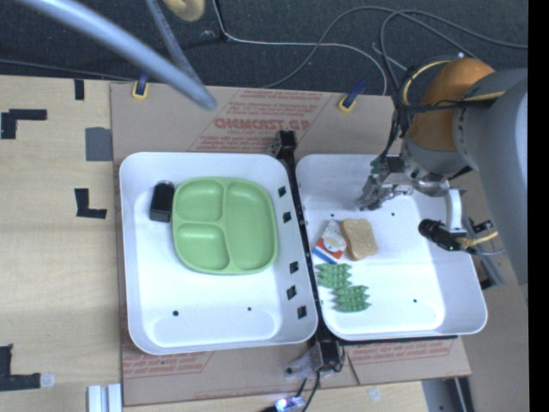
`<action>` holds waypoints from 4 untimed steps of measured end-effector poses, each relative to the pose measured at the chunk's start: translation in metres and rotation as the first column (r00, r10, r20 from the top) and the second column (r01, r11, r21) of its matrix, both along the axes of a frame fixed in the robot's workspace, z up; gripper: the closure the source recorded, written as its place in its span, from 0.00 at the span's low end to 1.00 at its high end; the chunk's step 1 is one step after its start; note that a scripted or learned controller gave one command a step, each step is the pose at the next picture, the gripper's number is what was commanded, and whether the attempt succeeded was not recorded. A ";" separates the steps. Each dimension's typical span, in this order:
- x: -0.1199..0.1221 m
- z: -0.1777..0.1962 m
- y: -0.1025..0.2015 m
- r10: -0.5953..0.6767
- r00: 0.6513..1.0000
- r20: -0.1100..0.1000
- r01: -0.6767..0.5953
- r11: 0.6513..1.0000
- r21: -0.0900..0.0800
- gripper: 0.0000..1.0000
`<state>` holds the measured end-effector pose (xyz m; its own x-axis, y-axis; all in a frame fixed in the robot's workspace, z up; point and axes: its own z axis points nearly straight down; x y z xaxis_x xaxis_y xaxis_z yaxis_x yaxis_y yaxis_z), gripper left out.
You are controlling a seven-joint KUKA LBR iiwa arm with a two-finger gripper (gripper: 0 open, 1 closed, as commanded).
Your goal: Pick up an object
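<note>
- The gripper [375, 194] hangs over the upper part of the right bin [446, 312], above bare white floor. Nothing lies between its tips, and from this slanted view I cannot tell how it is set, open or closed.
- The things it could pick lie in the same bin, below and to the left of it: a slice of bread [360, 239], a small red, white and blue packet [329, 244] touching the bread's left edge, and two green pea pods [342, 287] just beneath them.
- Likely failure: a straight descent from here would meet only the bin floor, since the gripper stands apart from every item. It would close on nothing.
- Bread and packet touch, so a grasp aimed at one could nudge or drag the other, or pinch both badly and drop them on the lift.
- The packet looks flat and thin, and the pods low and narrow; I judge that fingertips could slide over them rather than get under.
- All of these sit near the divider between the bins [298, 221], so a finger coming down on that side may strike the wall.
- The left bin [137, 299] holds a green divided plate [225, 226] and a small black object [161, 202], well apart from the gripper and a poor choice from this pose.
</note>
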<state>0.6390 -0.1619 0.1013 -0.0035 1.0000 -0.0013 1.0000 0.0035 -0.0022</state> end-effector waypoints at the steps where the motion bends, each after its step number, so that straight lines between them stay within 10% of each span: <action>1: -0.003 0.063 0.000 -0.002 1.000 0.006 0.002 1.000 0.001 1.00; 3: -0.004 0.158 0.009 -0.002 1.000 0.006 0.002 1.000 0.001 1.00; 4: -0.006 0.162 0.066 0.003 1.000 0.001 -0.003 1.000 0.002 1.00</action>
<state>0.6326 -0.0956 0.2629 -0.0060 1.0000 0.0007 1.0000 0.0060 -0.0010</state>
